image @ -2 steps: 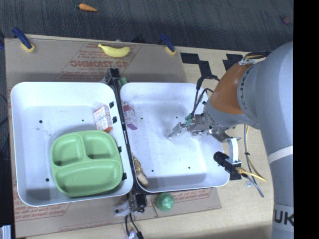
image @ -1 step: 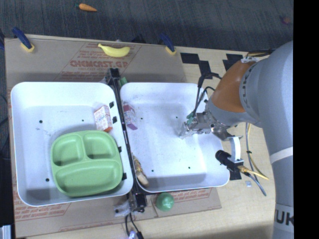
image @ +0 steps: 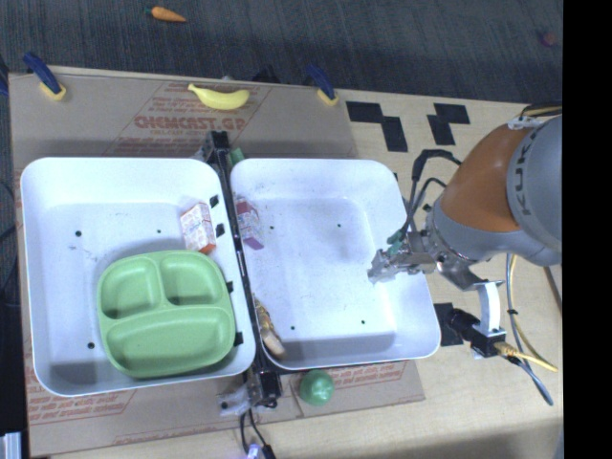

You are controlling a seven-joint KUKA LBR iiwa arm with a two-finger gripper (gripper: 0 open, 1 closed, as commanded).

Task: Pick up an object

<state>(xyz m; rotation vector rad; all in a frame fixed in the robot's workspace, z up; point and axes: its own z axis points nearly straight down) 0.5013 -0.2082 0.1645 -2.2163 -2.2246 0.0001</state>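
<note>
We see two shallow white plastic bins on the surface: the left bin (image: 57, 285) holds a smooth green tray (image: 167, 314) with three compartments and a small red and white packet (image: 198, 226), and the right bin (image: 316, 347) holds a small packet (image: 248, 221) by its left wall and a pale brownish object (image: 268, 333) in its near left corner. The metal end effector (image: 382, 266) is over the right side of the right bin, with nothing visible in it, and we cannot tell how it is set because it is small and blurred. A yellow banana (image: 220, 95) lies on the cardboard (image: 143, 122) beyond the bins, a green ball (image: 316, 386) lies in front of the right bin, and an orange carrot-like shape (image: 168, 13) lies on the dark floor (image: 382, 27) far away.
</note>
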